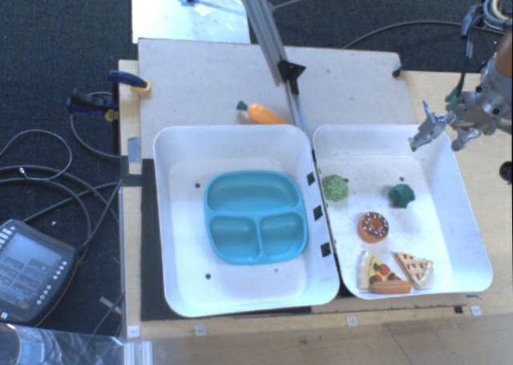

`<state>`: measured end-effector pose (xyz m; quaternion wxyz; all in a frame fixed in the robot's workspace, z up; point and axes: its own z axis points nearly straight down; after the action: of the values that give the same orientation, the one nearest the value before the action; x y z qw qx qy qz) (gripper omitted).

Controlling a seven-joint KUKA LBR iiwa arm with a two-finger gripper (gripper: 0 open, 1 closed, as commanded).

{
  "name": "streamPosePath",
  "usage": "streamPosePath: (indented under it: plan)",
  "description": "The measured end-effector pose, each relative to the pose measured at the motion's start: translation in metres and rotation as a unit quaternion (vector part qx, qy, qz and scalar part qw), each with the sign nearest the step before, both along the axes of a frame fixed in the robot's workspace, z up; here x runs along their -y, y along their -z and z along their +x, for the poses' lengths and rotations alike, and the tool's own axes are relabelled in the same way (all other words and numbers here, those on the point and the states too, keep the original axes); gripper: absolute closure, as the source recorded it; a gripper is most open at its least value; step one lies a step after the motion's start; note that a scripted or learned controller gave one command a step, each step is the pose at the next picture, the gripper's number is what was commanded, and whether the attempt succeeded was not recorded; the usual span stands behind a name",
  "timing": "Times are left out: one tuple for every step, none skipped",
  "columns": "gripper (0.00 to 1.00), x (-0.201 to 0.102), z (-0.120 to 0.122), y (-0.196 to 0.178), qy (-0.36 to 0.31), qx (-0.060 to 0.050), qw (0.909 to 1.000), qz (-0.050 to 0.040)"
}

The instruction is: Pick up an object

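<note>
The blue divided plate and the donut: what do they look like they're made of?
The blue divided plate looks like moulded plastic: uniform teal colour, soft sheen, rounded compartment ridges. The donut appears to be a toy, likely plastic or rubber, with a flat painted-looking brown and pink top; at this size the finish can't be settled.

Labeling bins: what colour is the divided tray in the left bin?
Light blue, almost turquoise: the divided tray, clearest in the camera view.
</note>
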<state>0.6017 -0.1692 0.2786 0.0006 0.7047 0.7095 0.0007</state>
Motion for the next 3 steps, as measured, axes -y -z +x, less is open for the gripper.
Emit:
streamPosePath:
  plan:
    - [0.00, 0.000, 0.000, 0.000, 0.000, 0.000, 1.0000, -0.0001]
    - [0.00, 0.003, 0.009, 0.056, 0.002, -0.002, 1.0000, -0.0001]
    - [0.00, 0.006, 0.014, 0.116, 0.003, -0.003, 1.0000, 0.0002]
